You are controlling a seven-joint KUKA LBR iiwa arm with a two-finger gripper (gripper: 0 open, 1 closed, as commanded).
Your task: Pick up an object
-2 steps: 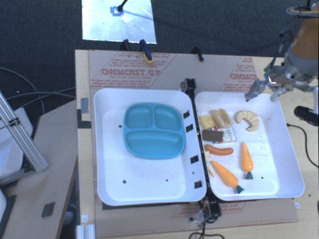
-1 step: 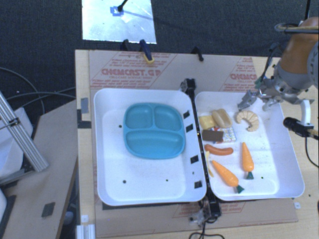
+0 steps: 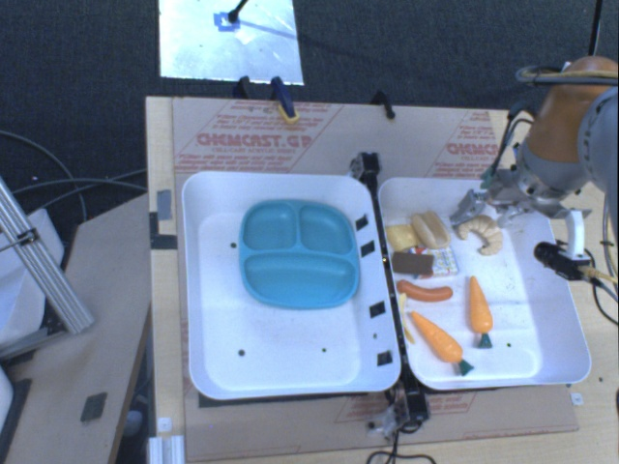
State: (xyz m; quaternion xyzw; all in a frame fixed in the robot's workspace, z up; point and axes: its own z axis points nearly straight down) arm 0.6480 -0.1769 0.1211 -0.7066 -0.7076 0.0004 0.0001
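My gripper hangs over the back of the right bin, its fingers spread and nothing between them. Just below it lies a pale croissant-shaped piece. Further left in that bin are a bread roll, a yellow cheese block, a brown bar and a small white packet. A red sausage and two orange carrots lie toward the front.
The left bin holds a blue divided plate. A black divider with clips runs between the bins. A black cable fitting juts over the right bin's right rim. A shiny sheet lies beyond the bench.
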